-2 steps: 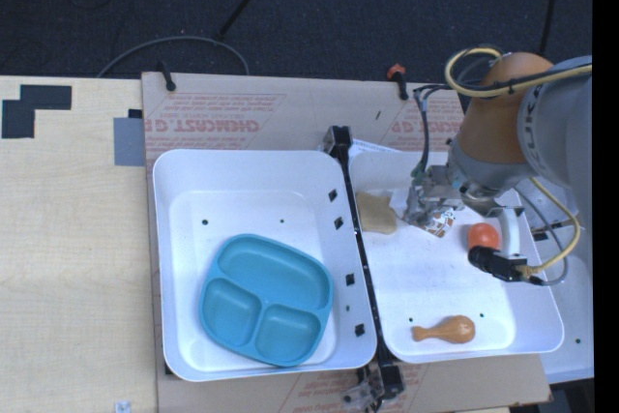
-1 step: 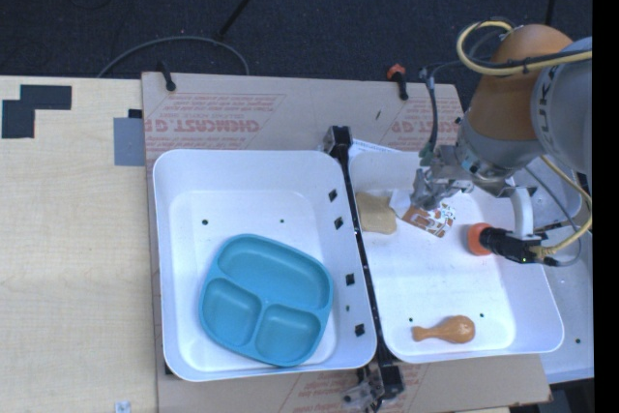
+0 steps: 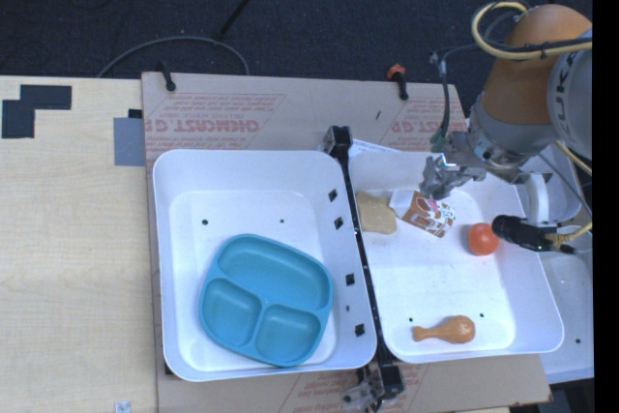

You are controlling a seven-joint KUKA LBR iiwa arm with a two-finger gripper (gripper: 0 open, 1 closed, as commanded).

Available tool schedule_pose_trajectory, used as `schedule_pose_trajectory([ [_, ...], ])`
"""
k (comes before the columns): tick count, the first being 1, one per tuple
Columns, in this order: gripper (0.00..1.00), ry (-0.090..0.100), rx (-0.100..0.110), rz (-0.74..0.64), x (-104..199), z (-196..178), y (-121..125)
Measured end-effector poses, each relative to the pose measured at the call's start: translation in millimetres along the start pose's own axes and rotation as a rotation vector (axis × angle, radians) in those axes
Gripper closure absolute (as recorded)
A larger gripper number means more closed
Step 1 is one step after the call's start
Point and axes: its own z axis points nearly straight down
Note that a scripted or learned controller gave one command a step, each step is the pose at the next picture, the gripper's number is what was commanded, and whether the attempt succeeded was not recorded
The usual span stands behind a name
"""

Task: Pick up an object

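Observation:
My gripper (image 3: 440, 181) hangs over the back of the right bin (image 3: 535, 309). Its tip is directly above a small orange and white packet (image 3: 428, 214), which is tilted and meets the tip at its upper edge. Whether the packet is gripped or only lies under the tip cannot be made out. A tan slice of bread (image 3: 375, 213) lies just left of the packet, by the bin's left wall. To the packet's right rests a red ball (image 3: 483, 239). Near the front wall lies a toy chicken drumstick (image 3: 447, 331).
The left bin (image 3: 166, 208) holds a blue divided plate (image 3: 267, 299) at its front. A black divider with clips (image 3: 350, 247) runs between the bins. A black handle-like part (image 3: 527, 233) juts in over the right bin's right side.

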Motion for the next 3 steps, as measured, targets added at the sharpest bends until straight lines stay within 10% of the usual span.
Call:
schedule_pose_trajectory([
  [3,1.0,0.002,0.006,-0.004,141,1,-45],
])
